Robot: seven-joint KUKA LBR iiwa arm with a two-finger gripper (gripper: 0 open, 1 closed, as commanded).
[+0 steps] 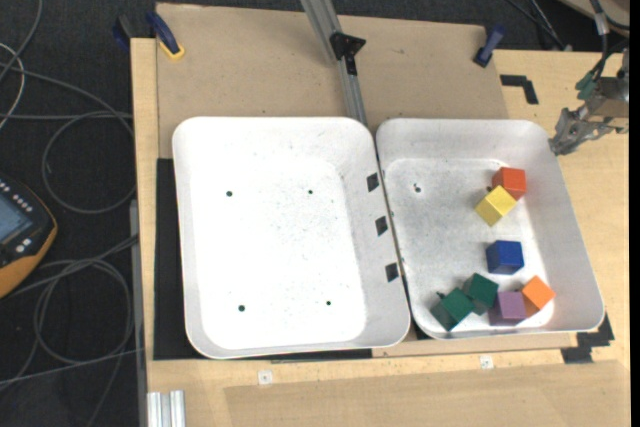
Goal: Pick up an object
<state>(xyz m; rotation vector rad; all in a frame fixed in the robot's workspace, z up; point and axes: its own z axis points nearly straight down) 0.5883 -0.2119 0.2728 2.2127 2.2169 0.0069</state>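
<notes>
Blocks sit in your right bin [560,215]: orange block [512,181] touching yellow block [495,206], blue block [505,256] below. Gripper [572,133] hovers at the bin's upper right rim; whether it's clenched or released, you cannot tell. No readable writing.

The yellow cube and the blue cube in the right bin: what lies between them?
Bare white bin floor separates the yellow cube and blue cube in the camera view.

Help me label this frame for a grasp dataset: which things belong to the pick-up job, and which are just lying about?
Job:
gripper, at the right bin's far right corner
right bin
red block
yellow block
blue block
two green blocks
purple block
orange block

Lying about:
left bin
blue clamps
floor cables
</notes>
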